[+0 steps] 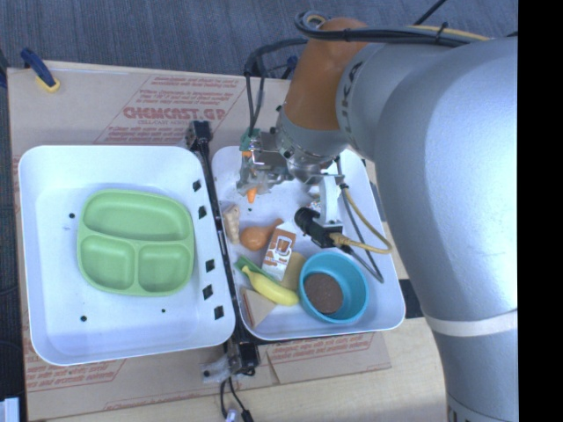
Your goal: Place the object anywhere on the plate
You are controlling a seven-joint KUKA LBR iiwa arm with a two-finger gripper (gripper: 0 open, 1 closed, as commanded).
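A green three-compartment plate (pixel 136 240) lies in the left white bin (pixel 44 315). My gripper (pixel 254 176) hangs over the far left part of the right bin (pixel 387 310), close to the divider between the bins. A small orange piece (pixel 252 195) shows right at the gripper's lower tip; I cannot tell whether it is held or lies on the bin floor. Below it in the right bin lie a pale bread piece (pixel 231 223), an orange round item (pixel 256 237), a small carton (pixel 281 248) and a banana (pixel 269 287).
A blue bowl (pixel 333 287) with brown filling stands at the right bin's front. A brown wedge (pixel 259 307) lies beside the banana. Black clips (pixel 201 135) line the divider. My large grey arm covers the right side, and cables (pixel 361 244) trail over the right bin.
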